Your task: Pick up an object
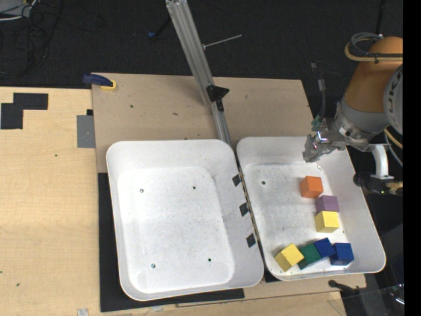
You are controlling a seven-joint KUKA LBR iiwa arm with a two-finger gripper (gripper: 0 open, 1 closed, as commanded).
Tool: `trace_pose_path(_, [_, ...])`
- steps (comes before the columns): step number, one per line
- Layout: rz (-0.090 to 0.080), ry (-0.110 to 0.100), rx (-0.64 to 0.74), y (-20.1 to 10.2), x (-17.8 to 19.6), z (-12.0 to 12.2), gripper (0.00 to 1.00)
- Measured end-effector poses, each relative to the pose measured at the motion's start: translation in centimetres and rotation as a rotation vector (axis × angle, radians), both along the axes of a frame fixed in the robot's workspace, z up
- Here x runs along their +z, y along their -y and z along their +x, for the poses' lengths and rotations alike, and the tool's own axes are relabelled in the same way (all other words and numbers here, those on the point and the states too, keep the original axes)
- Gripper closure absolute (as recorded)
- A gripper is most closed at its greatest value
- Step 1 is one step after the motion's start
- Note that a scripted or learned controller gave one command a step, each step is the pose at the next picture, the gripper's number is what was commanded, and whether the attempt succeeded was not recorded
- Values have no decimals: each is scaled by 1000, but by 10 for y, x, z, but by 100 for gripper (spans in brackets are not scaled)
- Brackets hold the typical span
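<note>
One fixed camera looks down slantwise on both bins (171,151).

Metal rail (195,61) – blue clamp (99,80) on bench (46,176).

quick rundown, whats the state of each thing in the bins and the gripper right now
gripper: above the right bin's far edge, nothing seen in it
orange block: loose in the right bin, nearest the gripper
purple block: against the yellow block
near row, second yellow block, green block, two blue blocks: packed together
left bin: level on the bench
</note>
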State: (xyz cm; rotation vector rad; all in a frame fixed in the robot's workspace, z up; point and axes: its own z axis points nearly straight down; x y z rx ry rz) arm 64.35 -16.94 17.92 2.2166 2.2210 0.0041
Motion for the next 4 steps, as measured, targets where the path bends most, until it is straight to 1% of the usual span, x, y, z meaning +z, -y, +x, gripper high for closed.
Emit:
trace_pose_path(2, [0,0,0,2,92,-1,100])
trace_pose_path(3, [3,-8,2,-55,93,-18,100])
trace_pose_path(4, [3,-9,2,-102,92,-28,100])
